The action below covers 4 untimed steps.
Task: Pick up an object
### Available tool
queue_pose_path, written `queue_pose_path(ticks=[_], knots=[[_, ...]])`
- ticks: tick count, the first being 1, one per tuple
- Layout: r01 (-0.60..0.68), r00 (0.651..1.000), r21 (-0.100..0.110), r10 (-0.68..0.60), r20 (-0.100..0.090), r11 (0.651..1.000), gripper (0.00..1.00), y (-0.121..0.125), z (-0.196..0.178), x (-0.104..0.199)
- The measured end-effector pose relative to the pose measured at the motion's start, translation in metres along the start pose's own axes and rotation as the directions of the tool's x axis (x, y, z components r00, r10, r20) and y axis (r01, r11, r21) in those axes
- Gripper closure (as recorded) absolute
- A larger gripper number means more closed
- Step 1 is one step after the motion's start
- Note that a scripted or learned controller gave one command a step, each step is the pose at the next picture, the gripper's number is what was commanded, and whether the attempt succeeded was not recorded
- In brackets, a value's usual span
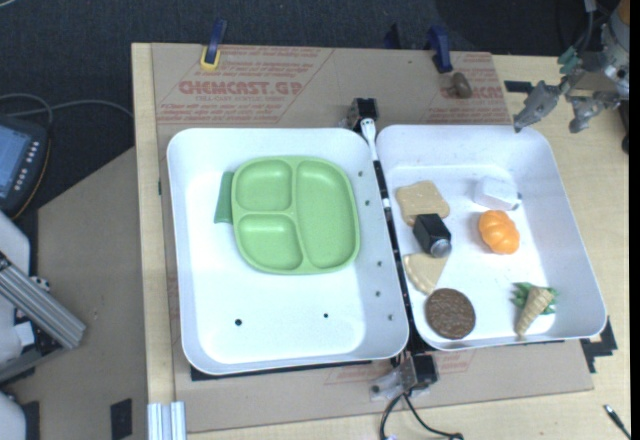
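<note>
Plenty to choose from in the right-hand bin (560,188): an orange ball-like fruit (498,231) sits just right of centre, a small black cylinder (433,234) is to its nine o'clock, and a tan bread-shaped piece (420,198) touches that cylinder at about eleven. Down at six o'clock lies a brown round patty (450,312), with a pale wedge (424,271) just above it, and a toy corn cob (532,304) is off at four o'clock. A white block (495,193) rests just above the orange fruit. Left-hand bin (200,308) carries a green divided plate (296,213).

The gripper (557,104) hangs off the bin's two o'clock corner, fingers spread, nothing between them. So this looks like the approach step, no pick made yet. Next call, I'd judge: swing toward seven o'clock over the bin, settle above one item, the orange fruit being nearest and well isolated, then descend and close.
</note>
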State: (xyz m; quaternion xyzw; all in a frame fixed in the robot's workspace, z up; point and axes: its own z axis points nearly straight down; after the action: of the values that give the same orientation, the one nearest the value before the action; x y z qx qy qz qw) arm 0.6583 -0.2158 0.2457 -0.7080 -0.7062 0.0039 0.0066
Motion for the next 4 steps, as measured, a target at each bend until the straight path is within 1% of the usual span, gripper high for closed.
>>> queue_pose_path(ticks=[1,2,3,4], knots=[[0.003,1.0,-0.014,-0.003,0.004,1.0,0.0,0.002,-0.009,0.0],[0.003,1.0,-0.01,-0.002,0.003,1.0,0.0,0.007,0.039,-0.007],[0.004,1.0,-0.009,-0.004,0.003,1.0,0.0,0.011,0.101,-0.006],[0.007,1.0,-0.007,-0.007,-0.008,1.0,0.0,0.013,0.153,0.0]])
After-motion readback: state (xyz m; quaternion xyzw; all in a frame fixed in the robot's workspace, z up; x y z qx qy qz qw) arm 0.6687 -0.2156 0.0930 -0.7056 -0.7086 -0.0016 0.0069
